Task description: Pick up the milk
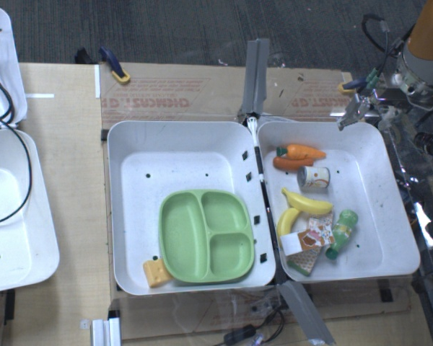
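At the upper right corner of the right bin [372, 193], the gripper [357, 112] hung over the rim at the end of the grey arm [418, 45], clear of every item; whether it stood spread or pressed together could not be told at this size and angle. The milk, a small carton [309, 245] with a white gabled top and printed sides, lay tipped over near the bin's front wall, touching the lower banana [287, 222] on one side and lying just beside the green bottle [342, 232] on the other. A second banana [308, 202], a small can [315, 178] and two carrots [299, 157] lay further back. The left bin [130, 193] held a green divided plate [206, 235] and a yellow wedge [156, 272]. The task was judged to be at the approach step, with nothing grasped. The next move called for travel towards the bin's front and a descent over the carton, aligned to avoid the crowding bottle and banana.
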`<control>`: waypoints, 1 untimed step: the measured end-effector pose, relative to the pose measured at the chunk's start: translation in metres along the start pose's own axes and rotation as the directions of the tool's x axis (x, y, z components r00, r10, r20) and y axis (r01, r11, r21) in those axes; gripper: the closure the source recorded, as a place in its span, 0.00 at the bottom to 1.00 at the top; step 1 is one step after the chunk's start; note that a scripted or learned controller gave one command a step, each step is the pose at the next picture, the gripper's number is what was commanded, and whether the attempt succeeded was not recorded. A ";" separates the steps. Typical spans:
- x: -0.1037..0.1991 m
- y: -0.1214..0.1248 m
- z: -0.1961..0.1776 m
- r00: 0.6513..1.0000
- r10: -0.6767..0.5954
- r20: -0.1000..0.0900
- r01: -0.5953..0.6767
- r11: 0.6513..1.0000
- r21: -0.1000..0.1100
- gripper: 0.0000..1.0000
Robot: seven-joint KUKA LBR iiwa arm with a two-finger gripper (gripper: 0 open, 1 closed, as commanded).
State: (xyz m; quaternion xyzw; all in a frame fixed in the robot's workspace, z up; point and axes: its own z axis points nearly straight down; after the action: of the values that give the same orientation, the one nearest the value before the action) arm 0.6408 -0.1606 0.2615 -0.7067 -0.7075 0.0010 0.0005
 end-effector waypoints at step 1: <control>0.024 -0.090 0.067 0.806 -0.591 0.000 0.591 0.806 -0.001 0.00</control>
State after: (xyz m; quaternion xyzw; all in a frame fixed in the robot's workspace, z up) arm 0.5507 -0.1369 0.1946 -0.4515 -0.8923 0.0003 0.0007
